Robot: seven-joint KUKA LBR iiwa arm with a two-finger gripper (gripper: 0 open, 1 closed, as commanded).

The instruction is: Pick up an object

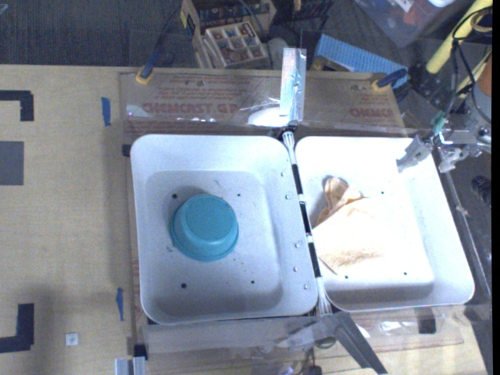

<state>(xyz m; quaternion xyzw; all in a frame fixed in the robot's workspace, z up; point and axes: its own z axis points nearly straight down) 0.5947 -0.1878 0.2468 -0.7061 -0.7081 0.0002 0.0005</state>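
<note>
An upturned blue bowl [205, 226] sits in the middle of the left bin [156, 158]. A tan, crumpled object [337, 197] lies in the right bin [449, 276] near the divider, and its lower part is washed out by glare. My gripper [428, 158] hangs over the far right corner of the right bin, well away from both objects. Its two fingers stand apart, open, with nothing between them.
A cardboard strip with clear plastic [234, 104] runs along the far side of the bins. Boxes, cables and clutter [234, 30] lie beyond it. The tan bench top [55, 233] spreads to the left of the bins.
</note>
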